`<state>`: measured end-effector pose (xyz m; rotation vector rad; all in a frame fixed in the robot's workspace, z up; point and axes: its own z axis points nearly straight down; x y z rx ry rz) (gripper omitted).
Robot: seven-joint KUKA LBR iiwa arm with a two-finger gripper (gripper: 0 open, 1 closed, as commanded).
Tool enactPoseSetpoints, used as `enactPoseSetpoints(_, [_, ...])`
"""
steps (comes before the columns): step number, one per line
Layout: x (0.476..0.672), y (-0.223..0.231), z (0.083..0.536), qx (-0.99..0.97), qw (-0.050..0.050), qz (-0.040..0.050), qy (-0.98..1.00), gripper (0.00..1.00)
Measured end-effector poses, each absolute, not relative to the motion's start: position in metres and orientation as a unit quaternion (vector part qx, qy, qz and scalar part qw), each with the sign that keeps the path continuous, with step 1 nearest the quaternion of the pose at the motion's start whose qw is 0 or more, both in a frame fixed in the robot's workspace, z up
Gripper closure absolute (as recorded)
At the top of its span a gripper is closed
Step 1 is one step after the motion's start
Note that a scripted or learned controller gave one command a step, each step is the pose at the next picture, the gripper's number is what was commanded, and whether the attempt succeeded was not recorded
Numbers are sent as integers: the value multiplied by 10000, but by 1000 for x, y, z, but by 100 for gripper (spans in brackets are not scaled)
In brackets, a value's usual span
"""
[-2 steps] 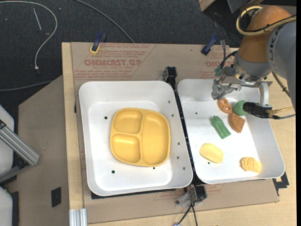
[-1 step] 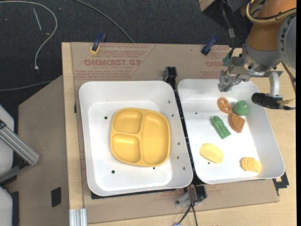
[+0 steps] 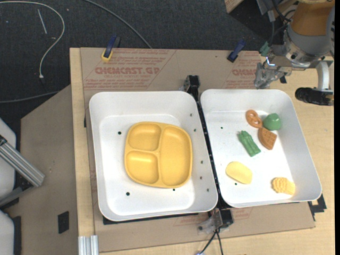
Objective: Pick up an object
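The right bin (image 3: 297, 142) holds several toy foods: an orange pretzel (image 3: 253, 118), a green round piece (image 3: 272, 121), a brown waffle-like piece (image 3: 268, 138), a green pickle (image 3: 248, 143), a pale yellow lemon shape (image 3: 238, 172) and a yellow corn-like piece (image 3: 283, 185). My gripper (image 3: 264, 78) hangs above the bin's far edge, behind the pretzel, with nothing seen between its fingers. The fingers are small and dark against the cardboard.
The left bin (image 3: 106, 142) holds a yellow divided plate (image 3: 158, 154). Blue clamps (image 3: 110, 47) (image 3: 236, 50) pin the cardboard at the back. A black clip (image 3: 192, 83) sits between the bins. White cable (image 3: 48, 25) lies on the dark floor at left.
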<state>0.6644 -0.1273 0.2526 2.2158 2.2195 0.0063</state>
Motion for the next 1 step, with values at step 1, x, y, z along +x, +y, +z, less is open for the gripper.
enactPoseSetpoints(1, [665,-127,285,7067,24,18,7075,100])
